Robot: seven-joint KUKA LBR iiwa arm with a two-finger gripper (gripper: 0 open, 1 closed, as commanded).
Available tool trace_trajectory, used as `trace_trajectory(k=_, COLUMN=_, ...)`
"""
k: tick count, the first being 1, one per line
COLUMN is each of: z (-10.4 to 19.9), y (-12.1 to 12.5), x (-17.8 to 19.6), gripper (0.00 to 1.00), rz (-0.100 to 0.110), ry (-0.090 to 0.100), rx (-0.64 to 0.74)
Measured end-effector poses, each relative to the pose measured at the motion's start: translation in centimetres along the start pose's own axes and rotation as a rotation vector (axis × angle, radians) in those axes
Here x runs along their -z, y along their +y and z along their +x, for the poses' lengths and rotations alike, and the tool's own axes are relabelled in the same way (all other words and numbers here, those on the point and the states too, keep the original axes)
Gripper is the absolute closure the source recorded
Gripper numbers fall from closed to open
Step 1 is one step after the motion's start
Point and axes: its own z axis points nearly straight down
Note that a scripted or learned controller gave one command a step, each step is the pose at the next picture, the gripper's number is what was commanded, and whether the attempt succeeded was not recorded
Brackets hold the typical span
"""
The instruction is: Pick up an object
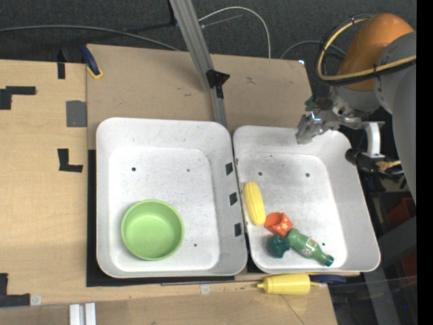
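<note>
Camera view: the gripper (308,128) hovers at the right bin's (352,202) one o'clock rim, grip state unreadable; descending here risks striking the rim.

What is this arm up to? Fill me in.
The arm's gripper hangs over the far rim of the right bin, with nothing visibly between its fingers. Nothing is picked yet: the corn cob, orange piece and green bottle lie together near that bin's front. A green bowl sits in the left bin.
</note>
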Motion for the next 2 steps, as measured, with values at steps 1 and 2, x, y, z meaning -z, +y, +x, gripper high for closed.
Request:
trace_trajectory(k=1, z=-0.1, y=0.5, x=4.4, gripper=1.00, rz=0.000, ry=0.000, rx=0.000)
trace_trajectory(k=2, z=-0.3, y=0.0, x=10.5, gripper=1.00, rz=-0.002, ry=0.000, rx=0.000)
